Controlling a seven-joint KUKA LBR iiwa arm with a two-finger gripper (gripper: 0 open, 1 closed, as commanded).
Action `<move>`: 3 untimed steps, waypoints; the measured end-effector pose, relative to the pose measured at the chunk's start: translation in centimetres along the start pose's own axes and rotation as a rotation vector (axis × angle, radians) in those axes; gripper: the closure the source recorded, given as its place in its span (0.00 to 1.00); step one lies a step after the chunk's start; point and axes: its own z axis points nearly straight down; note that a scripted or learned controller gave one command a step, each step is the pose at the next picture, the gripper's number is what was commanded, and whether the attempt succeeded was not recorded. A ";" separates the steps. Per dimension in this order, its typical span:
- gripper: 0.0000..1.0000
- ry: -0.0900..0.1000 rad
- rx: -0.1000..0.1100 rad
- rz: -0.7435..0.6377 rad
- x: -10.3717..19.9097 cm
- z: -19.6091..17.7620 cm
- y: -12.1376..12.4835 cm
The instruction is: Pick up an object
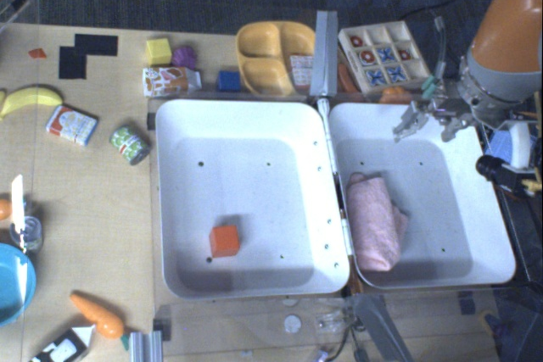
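Arm: you have the grey arm with its orange band coming in from the right, its wrist over the far right corner of the right bin.
Jaws: look at the gripper; its two fingers are spread apart above the far edge of the right bin, with nothing between them.
Right bin: you see a rolled pink cloth lying along the left wall, near the front, well apart from the jaws.
Left bin: the left bin holds a small orange block near its front left corner.
Between the bins: a grey divider bar runs back from the seam where the two bins meet.
Behind the bins: you find a yellow compartment tray, a tic-tac-toe board, a blue block, a yellow block, a purple piece and a small printed carton.
Tabletop left side: a banana, a small juice box, a green can, a carrot and a blue bowl lie on the tabletop.
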 end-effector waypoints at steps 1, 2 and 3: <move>0.00 -0.002 -0.008 -0.197 -2.1 16.3 -2.9; 0.00 -0.002 -0.008 -0.157 -0.2 16.3 -7.5; 0.00 -0.003 -0.015 -0.142 -1.4 16.6 -1.4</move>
